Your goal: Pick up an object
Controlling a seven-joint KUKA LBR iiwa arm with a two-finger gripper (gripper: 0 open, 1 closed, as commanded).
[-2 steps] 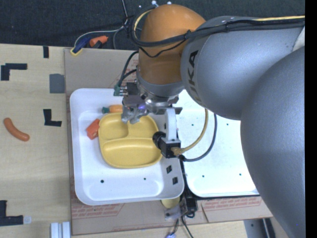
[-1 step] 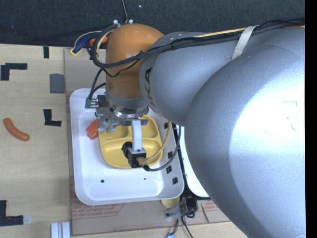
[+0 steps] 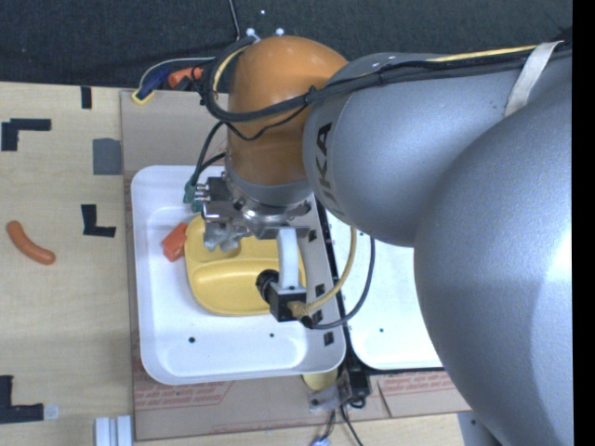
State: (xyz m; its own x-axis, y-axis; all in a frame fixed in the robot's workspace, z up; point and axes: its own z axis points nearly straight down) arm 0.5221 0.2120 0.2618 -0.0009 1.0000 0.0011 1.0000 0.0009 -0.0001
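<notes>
Nearest the lens: bulky grey arm (image 3: 465, 184), smooth matte casing, with a glossy orange band (image 3: 274, 91) above the wrist, hanging over the left bin.

Below it: gripper (image 3: 232, 235), a cluster of metal brackets, black cabling and a white block, low over the bin contents. Whether it is spread or closed, cannot tell; the wrist hides it.

Left shallow white plastic bin (image 3: 186, 342), rounded corners, smooth floor. In it: a large pale-yellow rounded plastic piece (image 3: 223, 286), glossy, partly under the gripper; a small orange-red piece (image 3: 174, 242) just beside its left edge.

Right white bin (image 3: 400, 333), mostly hidden under the arm.

Further out, on the tan bench: a small orange sausage-shaped item (image 3: 30, 242), well apart from the bins.

Risk, as judged: the yellow piece looks broad, slick and curved, so a pinch may slide off or only nudge it against the orange-red piece.
</notes>
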